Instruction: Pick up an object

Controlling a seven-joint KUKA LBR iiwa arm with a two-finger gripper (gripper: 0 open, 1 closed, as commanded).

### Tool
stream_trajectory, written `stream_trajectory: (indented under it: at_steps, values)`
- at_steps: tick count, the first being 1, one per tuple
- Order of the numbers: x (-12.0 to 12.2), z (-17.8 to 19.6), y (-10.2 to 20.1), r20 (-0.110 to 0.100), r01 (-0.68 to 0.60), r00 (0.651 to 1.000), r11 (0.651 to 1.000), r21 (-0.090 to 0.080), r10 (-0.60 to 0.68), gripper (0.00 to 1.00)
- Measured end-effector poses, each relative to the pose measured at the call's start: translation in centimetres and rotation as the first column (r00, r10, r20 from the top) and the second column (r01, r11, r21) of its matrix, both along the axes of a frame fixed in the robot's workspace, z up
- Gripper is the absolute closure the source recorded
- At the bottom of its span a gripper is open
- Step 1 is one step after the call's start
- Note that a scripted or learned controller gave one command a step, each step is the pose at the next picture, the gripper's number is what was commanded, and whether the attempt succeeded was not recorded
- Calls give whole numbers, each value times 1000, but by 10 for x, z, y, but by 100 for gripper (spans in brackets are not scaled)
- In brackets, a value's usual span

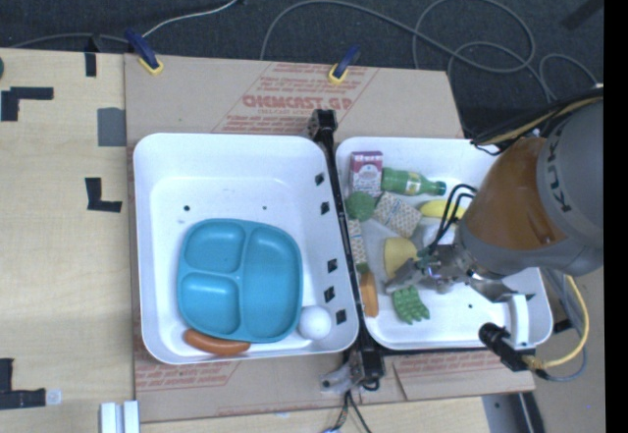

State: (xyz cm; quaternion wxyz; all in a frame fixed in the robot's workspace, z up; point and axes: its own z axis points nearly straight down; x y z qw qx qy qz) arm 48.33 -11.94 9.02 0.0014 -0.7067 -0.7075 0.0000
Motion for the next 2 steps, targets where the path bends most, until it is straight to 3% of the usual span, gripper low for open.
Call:
stream_trajectory:
  at_steps: [1, 2]
  values:
    - [53, -4, 15, 5, 0, 1000, 1000, -3, 0, 0]
    - [53, 5, 15, 6, 1, 1000, 1000, -5, -1, 100]
